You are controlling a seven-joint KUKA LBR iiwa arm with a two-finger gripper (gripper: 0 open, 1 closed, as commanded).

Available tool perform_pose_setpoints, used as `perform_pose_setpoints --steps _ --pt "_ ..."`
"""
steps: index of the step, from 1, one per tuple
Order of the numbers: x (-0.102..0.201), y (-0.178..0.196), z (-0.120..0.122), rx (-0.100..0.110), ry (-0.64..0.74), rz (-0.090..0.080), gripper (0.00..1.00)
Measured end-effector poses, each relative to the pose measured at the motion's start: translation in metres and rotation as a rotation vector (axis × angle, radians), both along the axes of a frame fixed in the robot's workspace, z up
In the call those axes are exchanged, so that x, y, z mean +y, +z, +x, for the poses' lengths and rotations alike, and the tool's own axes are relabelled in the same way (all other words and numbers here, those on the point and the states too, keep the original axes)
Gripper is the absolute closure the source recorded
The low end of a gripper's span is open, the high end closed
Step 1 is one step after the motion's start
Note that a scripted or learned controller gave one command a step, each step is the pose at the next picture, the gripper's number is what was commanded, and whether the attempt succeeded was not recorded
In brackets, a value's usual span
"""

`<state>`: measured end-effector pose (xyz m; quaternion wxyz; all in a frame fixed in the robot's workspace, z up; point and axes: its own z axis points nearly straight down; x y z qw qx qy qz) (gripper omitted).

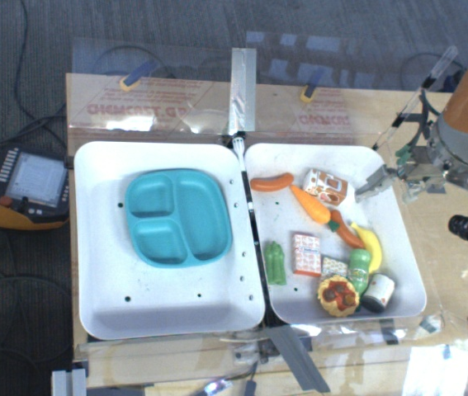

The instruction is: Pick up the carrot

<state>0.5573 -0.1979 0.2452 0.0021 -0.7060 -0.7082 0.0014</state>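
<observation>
Bench [432, 246] on grey carpet [68, 15]

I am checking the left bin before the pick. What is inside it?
Inside the left bin lies one blue divided plate, with three compartments that look bare. The bin floor beneath the plate is covered, so anything there cannot be seen.

A blue sectioned plate [176, 217] lies in the left bin [93, 304]. To its right lie a sausage [271, 182], green corn husk [276, 264], printed packets [306, 254], banana [371, 242] and pizza slice [338, 294].
</observation>
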Motion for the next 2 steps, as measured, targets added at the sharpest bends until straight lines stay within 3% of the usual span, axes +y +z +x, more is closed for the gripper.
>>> perform_pose_setpoints --steps 1,2 --pt "0.079 -0.118 0.048 0.001 0.076 0.000 0.00" --pt "0.091 -0.155 0.038 -0.012 0.172 -0.006 0.00"
